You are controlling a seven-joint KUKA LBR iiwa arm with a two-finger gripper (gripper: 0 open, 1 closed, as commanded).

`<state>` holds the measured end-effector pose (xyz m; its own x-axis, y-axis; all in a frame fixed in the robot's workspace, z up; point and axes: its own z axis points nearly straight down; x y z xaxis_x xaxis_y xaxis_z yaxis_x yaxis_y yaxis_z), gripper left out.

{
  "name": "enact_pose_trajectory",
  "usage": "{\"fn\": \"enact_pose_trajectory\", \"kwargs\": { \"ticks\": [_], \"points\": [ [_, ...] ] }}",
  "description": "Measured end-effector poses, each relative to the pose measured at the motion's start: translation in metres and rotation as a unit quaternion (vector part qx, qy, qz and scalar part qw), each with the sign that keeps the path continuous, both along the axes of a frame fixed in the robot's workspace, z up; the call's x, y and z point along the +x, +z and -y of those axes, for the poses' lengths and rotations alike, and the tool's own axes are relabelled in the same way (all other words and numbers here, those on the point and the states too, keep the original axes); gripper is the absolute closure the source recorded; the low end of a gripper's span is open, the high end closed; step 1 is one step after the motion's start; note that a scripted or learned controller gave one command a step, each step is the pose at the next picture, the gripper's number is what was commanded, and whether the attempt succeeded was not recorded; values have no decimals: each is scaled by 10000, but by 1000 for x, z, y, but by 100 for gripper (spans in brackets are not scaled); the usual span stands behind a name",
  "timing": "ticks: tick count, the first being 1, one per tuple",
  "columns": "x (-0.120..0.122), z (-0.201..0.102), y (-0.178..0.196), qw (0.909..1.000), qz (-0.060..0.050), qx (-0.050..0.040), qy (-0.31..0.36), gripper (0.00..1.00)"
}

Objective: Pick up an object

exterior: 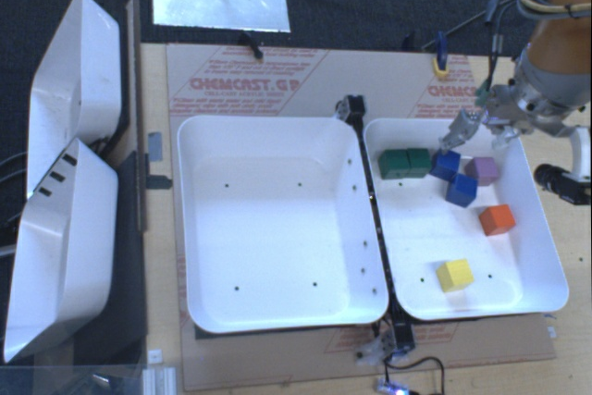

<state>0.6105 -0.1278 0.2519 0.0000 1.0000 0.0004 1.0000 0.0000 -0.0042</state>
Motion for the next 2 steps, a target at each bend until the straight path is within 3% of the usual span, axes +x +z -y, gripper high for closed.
{"fn": "enact_pose_trajectory", "kwargs": {
  "ticks": [1, 2],
  "points": [
    [1, 0, 3, 10000, 26, -3, 3, 0],
    [8, 1, -56, 10000, 3, 0, 1, 0]
  ]
}}
